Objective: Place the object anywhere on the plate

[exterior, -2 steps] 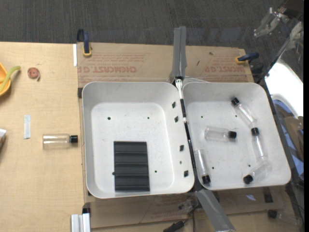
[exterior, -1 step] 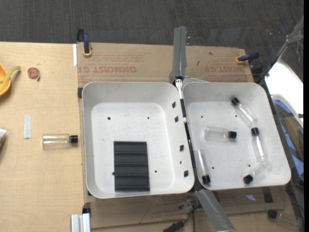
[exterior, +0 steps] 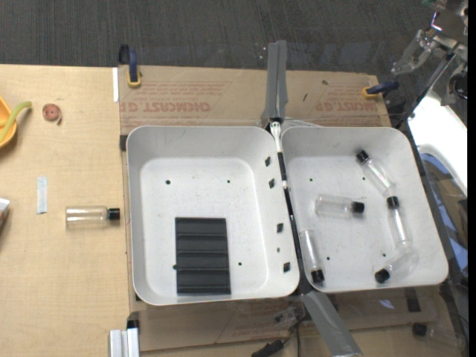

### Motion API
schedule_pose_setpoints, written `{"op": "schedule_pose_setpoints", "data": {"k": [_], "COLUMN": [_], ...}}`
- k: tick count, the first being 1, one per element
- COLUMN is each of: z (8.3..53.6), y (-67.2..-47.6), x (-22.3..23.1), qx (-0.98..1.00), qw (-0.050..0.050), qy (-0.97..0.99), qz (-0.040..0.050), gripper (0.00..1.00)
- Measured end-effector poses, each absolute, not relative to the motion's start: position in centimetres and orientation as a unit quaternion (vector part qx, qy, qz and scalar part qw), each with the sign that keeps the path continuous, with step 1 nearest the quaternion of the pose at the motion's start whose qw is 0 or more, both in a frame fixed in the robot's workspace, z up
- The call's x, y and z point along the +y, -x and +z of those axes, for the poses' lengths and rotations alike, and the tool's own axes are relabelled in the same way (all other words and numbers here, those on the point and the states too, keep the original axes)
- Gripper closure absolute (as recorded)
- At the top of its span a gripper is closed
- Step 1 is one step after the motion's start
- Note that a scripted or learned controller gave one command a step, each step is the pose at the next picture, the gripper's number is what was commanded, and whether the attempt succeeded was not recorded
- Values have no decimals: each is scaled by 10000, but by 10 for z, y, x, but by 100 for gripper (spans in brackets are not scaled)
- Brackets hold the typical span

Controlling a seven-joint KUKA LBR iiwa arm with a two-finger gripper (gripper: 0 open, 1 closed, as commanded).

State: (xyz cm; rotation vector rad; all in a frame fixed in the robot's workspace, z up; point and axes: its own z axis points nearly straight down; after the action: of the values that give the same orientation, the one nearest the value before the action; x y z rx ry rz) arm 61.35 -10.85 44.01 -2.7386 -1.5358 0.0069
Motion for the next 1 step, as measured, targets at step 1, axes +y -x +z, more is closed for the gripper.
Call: {"op": "schedule_pose_setpoints", "data": {"k": [1], "z": [440], "y": [-620], "x": [44], "qx": [-5250], "qw": [4], "qy": [8511], "qz": [21], "gripper": [0]}}
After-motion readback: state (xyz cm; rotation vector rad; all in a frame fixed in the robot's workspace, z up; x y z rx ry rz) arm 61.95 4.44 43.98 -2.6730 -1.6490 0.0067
